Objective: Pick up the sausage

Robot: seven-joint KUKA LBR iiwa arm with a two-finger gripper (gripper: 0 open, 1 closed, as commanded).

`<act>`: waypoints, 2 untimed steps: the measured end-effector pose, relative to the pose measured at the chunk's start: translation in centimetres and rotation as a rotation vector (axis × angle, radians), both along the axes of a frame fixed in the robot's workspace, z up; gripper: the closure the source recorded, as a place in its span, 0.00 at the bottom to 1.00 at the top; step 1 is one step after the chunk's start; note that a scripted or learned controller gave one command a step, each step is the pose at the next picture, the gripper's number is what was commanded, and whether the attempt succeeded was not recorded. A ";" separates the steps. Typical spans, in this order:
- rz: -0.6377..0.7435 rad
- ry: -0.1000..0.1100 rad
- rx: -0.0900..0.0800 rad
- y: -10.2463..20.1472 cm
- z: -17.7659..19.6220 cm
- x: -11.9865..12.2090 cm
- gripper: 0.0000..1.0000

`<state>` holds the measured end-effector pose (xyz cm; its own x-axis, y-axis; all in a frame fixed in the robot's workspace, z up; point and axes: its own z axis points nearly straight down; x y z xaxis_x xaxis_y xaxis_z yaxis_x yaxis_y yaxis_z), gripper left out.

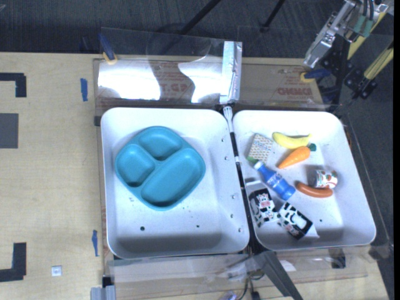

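Hanging over dark carpet (156,5) beyond the bench (50,167), the tool's (319,49) opening is unclear.

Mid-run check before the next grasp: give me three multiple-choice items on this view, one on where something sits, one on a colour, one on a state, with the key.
1. Where does the reddish-brown sausage lie?
A. In the right white bin
B. On the blue tray
C. On the bench

2. What colour is the three-compartment plastic tray in the left white bin?
A. Orange
B. Blue
C. Yellow

3. How does the sausage stand with the gripper?
A. Clamped between the fingers
B. Lifted above the bin
C. Lying free, gripper far off

Key: 1 A, it rests on the bin floor beside a small round printed object. 2 B, the tray is plainly blue. 3 C, the gripper sits at the top right, beyond the bins.
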<state>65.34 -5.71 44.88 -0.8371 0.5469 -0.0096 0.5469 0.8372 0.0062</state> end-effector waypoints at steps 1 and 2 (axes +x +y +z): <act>0.015 0.006 -0.001 -5.5 -13.2 -2.6 1.00; -0.136 0.008 0.001 -6.0 -24.1 -0.9 1.00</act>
<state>64.44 -11.68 20.81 -0.7554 0.6552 -0.0024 0.6552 0.7554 0.0020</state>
